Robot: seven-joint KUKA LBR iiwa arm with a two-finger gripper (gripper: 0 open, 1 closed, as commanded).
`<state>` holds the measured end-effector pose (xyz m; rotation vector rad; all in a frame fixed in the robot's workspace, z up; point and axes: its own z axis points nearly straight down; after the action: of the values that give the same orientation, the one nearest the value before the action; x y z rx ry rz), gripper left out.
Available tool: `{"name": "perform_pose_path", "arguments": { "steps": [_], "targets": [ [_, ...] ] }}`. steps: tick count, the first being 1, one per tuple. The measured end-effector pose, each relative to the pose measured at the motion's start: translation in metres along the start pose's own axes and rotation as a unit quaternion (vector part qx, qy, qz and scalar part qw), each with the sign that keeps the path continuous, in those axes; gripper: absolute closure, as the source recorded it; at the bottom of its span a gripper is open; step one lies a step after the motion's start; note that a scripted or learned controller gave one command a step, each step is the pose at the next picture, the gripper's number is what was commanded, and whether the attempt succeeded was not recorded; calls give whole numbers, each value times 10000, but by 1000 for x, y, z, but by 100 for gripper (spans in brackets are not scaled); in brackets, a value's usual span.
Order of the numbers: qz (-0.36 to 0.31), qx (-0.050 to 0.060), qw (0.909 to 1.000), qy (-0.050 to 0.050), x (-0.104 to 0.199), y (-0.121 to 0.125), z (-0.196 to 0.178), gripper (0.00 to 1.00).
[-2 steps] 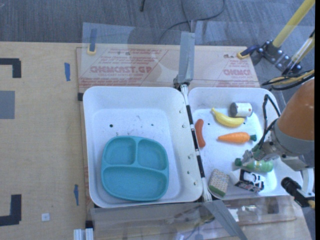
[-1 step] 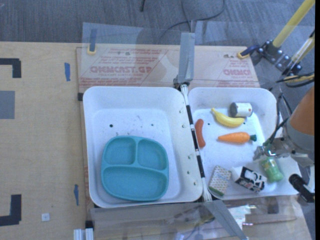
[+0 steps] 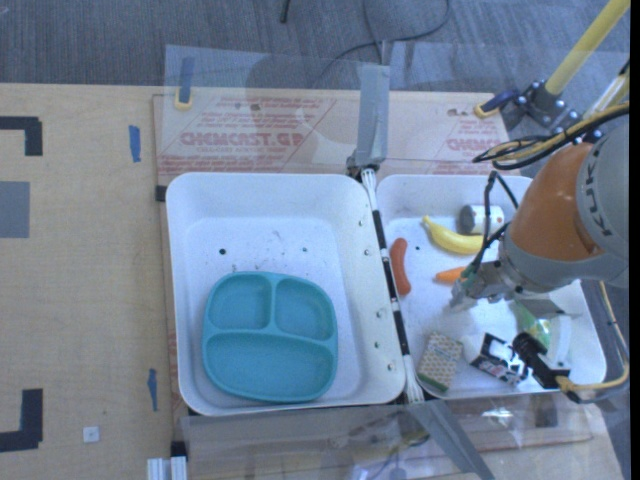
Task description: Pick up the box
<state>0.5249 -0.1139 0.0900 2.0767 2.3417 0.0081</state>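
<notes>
- Camera view, left bin [image 3: 190,268]: a teal plate [image 3: 270,336], untouched.
- Right bin [image 3: 420,193]: the box [image 3: 440,362] lies at the near edge, not yet lifted.
- Tool [image 3: 468,290] hovers above the box and apart from it; its opening cannot be told, so the grasp remains.

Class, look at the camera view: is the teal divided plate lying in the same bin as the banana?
No. The teal plate lies in the left bin, while the banana lies in the right bin.
</notes>
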Motion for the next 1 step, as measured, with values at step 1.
{"name": "perform_pose_path", "arguments": {
  "steps": [1],
  "targets": [
    [-1939,40,9810,31,40,-28,-95,100]
  ]
}}
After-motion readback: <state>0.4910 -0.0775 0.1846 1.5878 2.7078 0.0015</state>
